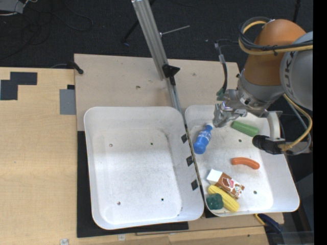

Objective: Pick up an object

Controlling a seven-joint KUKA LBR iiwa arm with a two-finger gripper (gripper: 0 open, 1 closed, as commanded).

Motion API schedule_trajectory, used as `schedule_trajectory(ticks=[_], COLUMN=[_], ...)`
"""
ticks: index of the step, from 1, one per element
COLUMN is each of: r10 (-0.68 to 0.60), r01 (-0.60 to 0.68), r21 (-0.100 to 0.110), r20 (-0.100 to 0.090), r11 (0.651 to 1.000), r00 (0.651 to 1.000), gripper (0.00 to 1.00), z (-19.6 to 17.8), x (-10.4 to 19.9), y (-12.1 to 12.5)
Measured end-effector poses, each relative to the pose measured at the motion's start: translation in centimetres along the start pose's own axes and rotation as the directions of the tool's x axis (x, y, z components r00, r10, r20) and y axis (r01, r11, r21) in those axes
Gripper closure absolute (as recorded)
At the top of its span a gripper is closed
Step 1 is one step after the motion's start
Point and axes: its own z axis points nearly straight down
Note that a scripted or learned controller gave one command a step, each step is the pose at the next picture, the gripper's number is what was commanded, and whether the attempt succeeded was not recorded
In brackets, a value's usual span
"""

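Observation:
The right bin [278, 200] holds several small objects. A blue bottle [202, 139] lies by its left wall. A green cucumber-like piece [244, 128] lies near the back, and an orange sausage [245, 162] sits mid-bin. A small white and brown carton [225, 182], a yellow corn cob [225, 199] and a dark green piece [214, 202] crowd the front left corner. My gripper [222, 117] hangs over the bin's back part, just right of and above the blue bottle and left of the green piece. Nothing shows between its fingers.
The left bin [134, 167] sits beside the right one, with black clips along the shared wall [188, 160]. A slanted aluminium bar [153, 40] rises behind the bins. A wooden board lies to the left.

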Motion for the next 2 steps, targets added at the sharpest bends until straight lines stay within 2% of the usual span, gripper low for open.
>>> schedule_trajectory(ticks=[1,2], r10=[0.000,0.000], r01=[0.000,0.000], r21=[0.000,0.004], r20=[0.000,0.000], r11=[1.000,1.000], r00=[1.000,1.000], gripper=[1.00,1.00], z=[-0.9,0.3], x=[5.3,11.1], y=[0.6,0.3])
